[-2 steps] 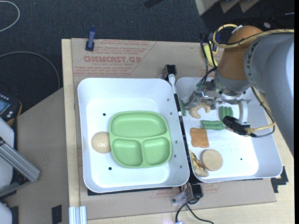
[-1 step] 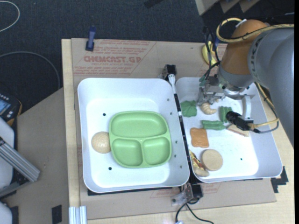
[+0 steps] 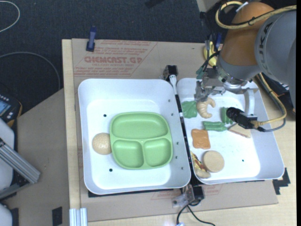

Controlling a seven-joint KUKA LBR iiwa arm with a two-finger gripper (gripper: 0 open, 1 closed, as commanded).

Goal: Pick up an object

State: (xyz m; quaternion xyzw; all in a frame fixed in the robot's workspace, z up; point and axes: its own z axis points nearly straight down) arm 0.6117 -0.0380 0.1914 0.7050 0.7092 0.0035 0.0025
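I see the gripper [image 3: 205,94] low in the right bin [image 3: 263,166], just above a pale croissant-shaped piece [image 3: 205,108]; I cannot tell how its jaws stand; beside lie a green leaf [image 3: 189,109], a toast slice [image 3: 201,138] and a round cracker [image 3: 214,160]; the left bin [image 3: 89,98] holds a green divided plate [image 3: 140,139].

We see even, bright overhead light w/ mild glare on the white bins [image 3: 89,126]. Shadows are soft & short. Focus is slightly soft throughout, esp. small items.
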